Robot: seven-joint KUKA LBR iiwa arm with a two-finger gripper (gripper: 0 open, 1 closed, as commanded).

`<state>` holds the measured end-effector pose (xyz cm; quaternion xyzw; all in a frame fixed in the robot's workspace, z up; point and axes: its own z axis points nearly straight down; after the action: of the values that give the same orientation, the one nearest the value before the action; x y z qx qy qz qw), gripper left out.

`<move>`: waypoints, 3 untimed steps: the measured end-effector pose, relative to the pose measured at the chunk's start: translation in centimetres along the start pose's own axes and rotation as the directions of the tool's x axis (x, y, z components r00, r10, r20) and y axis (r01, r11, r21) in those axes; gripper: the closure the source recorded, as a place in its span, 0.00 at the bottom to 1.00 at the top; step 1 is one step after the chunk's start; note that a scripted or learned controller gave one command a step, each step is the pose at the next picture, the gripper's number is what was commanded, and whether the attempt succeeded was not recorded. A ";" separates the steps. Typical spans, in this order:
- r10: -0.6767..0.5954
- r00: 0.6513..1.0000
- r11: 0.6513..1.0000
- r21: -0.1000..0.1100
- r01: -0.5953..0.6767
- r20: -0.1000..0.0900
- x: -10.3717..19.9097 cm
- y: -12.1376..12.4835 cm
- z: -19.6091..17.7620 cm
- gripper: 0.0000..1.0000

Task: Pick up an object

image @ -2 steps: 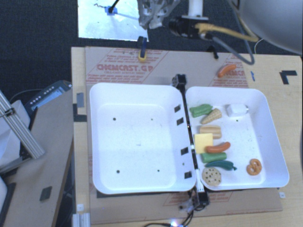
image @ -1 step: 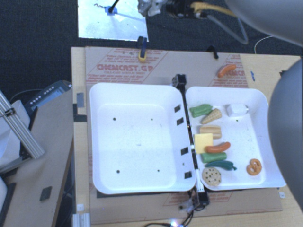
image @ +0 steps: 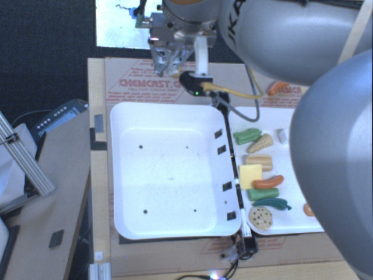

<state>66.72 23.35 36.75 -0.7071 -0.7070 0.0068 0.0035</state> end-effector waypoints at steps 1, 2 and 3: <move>-0.006 1.000 0.999 -0.035 0.006 -0.011 0.0 -0.2 -18.0 1.00; 0.000 1.000 1.000 0.000 0.000 0.000 0.0 0.0 -1.6 1.00; -0.006 1.000 0.999 -0.032 0.006 -0.011 0.0 -0.2 -17.6 1.00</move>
<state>66.77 23.44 54.39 -0.7050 -0.7091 -0.0084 -0.0041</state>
